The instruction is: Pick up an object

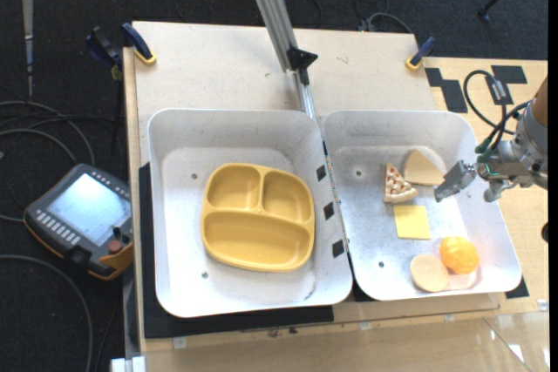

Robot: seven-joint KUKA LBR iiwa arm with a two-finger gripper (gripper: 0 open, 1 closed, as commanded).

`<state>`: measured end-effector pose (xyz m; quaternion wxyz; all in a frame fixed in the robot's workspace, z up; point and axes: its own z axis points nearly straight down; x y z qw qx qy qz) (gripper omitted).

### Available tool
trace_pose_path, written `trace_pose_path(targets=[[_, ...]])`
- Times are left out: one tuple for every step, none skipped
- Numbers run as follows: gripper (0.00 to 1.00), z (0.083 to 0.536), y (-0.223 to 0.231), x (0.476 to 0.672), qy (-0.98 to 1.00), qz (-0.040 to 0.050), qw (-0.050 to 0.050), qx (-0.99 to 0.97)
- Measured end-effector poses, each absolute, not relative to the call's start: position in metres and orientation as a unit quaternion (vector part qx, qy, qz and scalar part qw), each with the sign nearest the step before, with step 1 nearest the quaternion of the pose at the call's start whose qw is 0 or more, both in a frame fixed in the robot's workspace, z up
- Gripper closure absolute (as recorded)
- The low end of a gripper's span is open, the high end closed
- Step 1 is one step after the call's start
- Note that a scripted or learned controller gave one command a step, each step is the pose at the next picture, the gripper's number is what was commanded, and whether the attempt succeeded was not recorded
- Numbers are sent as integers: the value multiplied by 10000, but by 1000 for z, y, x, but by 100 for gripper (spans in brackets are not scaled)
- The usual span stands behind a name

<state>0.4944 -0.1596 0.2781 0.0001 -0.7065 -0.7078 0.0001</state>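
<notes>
Reaching in from three o'clock, the grey arm (pixel 534 131) ends in a claw (pixel 472 180) that hangs over the three o'clock side of the right bin (pixel 375 128). Two fingers show: one dark finger (pixel 453 181) slants down toward eight o'clock, the other sits near the bin's three o'clock wall. They stand well apart, so the claw is spread wide, and nothing lies between them.

Inside the right bin lie several toy foods. A pizza slice (pixel 398 184) sits near the bin's centre, touching a tan rounded piece (pixel 425 166) at its two o'clock side; the dark finger's tip is just beside that tan piece, at its four o'clock. A flat yellow square (pixel 412 222) lies just at six o'clock from the pizza slice. Toward five o'clock in the bin, an orange fruit (pixel 459 255) rests against a pale round disc (pixel 429 273), with a pinkish slice (pixel 466 278) partly under the fruit.

The left bin (pixel 174 144) holds a yellow divided plate (pixel 258 216), three compartments, lying flat near its centre. Both bins sit side by side on the tabletop (pixel 209 65). A slanted metal bar (pixel 270 0) runs from twelve o'clock down to the seam between the bins. At nine o'clock, off the tabletop, a handheld control pendant (pixel 83 218) lies on the dark floor (pixel 61 100) among cables.
</notes>
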Motion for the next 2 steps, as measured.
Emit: trace_pose_path(targets=[[0, 278, -160, 494, -7074, 0, -2, -7068], [0, 233, -162, 500, -7070, 14, 16, -7072]])
